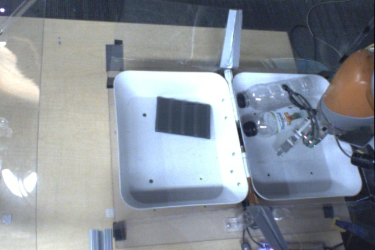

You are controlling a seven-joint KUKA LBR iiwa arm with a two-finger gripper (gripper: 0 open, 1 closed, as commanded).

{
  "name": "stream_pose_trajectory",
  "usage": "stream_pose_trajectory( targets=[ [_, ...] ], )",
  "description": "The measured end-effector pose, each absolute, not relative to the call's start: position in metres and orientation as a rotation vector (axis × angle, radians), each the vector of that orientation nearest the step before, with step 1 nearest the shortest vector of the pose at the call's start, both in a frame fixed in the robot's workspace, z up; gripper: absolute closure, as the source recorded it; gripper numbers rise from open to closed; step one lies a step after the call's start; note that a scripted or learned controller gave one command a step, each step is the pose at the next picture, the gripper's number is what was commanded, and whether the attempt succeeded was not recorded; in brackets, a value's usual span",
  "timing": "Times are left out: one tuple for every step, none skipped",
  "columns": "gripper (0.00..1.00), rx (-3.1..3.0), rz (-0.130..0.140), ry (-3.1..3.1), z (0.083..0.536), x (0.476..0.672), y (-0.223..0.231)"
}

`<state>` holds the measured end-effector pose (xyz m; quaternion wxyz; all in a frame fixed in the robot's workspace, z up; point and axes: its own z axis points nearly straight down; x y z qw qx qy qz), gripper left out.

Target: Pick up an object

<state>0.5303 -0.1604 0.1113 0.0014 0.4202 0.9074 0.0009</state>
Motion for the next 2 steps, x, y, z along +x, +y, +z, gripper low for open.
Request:
stream_pose_trajectory(
  targets=[
    [0.00,1.647,-0.013,2.675,0.1031,0.5748,-0.1158],
    [0.00,1.646,-0.013,2.675,0.1031,0.5748,-0.1157]
  ],
)
